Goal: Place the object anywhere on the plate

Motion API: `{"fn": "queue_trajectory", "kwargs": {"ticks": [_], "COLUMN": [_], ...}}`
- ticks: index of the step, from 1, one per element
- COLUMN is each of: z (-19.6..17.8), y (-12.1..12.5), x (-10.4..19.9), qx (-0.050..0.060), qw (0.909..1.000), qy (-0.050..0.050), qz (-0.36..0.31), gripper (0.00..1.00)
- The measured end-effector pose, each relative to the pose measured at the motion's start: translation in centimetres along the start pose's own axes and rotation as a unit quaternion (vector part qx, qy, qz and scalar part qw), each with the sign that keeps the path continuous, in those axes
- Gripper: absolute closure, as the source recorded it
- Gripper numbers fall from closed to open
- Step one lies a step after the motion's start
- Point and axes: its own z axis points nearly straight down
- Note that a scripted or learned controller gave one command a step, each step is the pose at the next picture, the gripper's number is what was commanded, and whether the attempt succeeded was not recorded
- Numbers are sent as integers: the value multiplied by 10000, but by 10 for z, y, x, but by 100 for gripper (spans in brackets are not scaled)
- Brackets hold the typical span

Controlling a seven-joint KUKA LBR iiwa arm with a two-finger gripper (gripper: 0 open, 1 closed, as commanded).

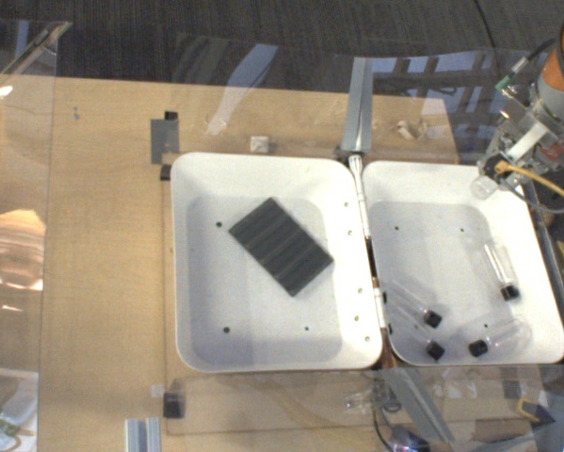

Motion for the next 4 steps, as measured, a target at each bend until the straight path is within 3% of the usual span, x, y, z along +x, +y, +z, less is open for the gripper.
{"fn": "queue_trajectory", "kwargs": {"ticks": [1,2,3,4], "z": [-64,2,-67,-5], "y": [1,-34,-9,-41], "x": [-8,-49,-2,-36], "qx": [-9,-5,-12,-12], "qw": [9991,9914,9787,9663], "qy": [9,9,8,11], "qz": [420,-1307,-2054,-2574], "gripper": [100,100,100,100]}}
